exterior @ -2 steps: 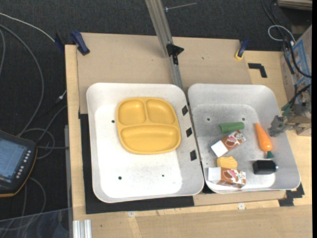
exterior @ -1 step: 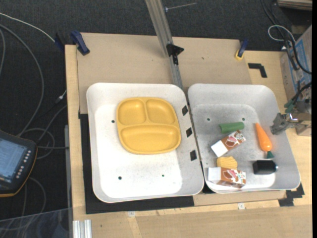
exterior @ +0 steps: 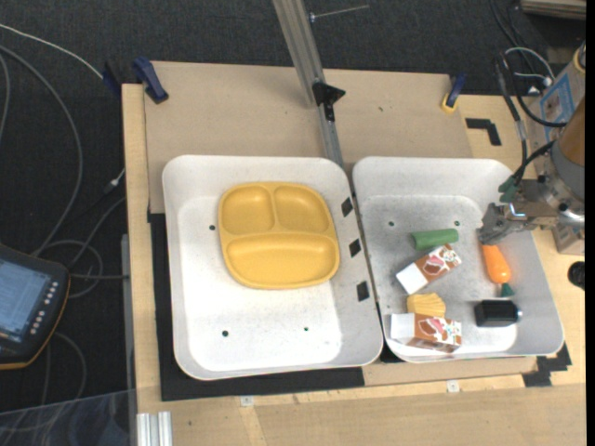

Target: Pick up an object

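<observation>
Wood-topped table [exterior: 279,416] fills your view, with dark carpet around it and a handheld pendant [exterior: 23,309] on the floor at 8 o'clock.

Start at the near rim of the right bin [exterior: 548,337], where the loose items lie. A printed carton [exterior: 432,328] sits at the bin's 7 o'clock with a small yellow piece [exterior: 426,303] touching its far side. A black block [exterior: 495,313] lies at 5 o'clock. Further in are a second carton [exterior: 432,266], an orange carrot [exterior: 497,263] at 3 o'clock, and a green piece [exterior: 435,239] near the middle.

The gripper [exterior: 497,230] hangs just beyond the carrot's far end, at the carrot's 12 o'clock. Nothing is visibly held. You cannot tell from here whether it is spread or closed.

By my reading, you are in the approach, not the grasp. The carrot looks like the nearest candidate. Your next move calls for a short shift toward 6 o'clock to centre over it, then a straight descent. Watch the bin wall close on the right.

The left bin [exterior: 279,342] holds a yellow divided plate [exterior: 277,233], well apart from the action. Beyond both bins, a metal post [exterior: 297,26] rises at 12 o'clock, a blue clamp [exterior: 149,77] grips the far table corner, and cables [exterior: 56,63] trail over the carpet.
</observation>
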`<action>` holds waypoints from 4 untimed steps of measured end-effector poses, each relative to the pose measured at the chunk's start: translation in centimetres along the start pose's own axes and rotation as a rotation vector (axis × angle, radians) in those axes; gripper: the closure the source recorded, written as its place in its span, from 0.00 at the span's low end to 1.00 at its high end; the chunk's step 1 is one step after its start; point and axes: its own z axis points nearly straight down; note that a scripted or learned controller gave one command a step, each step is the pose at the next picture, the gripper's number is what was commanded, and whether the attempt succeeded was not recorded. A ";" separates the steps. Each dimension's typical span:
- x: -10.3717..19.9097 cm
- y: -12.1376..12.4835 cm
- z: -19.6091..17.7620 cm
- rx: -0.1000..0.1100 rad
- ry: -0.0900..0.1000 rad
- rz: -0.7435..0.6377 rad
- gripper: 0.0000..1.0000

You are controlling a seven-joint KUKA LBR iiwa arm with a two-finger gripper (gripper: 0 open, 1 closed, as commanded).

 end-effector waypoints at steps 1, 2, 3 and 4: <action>4.7 -0.1 0.6 0.006 0.002 0.001 1.00; 10.0 0.3 1.9 0.008 0.003 0.001 1.00; 16.3 0.3 2.1 0.008 0.003 -0.001 1.00; 21.9 0.7 1.2 0.004 0.002 0.000 1.00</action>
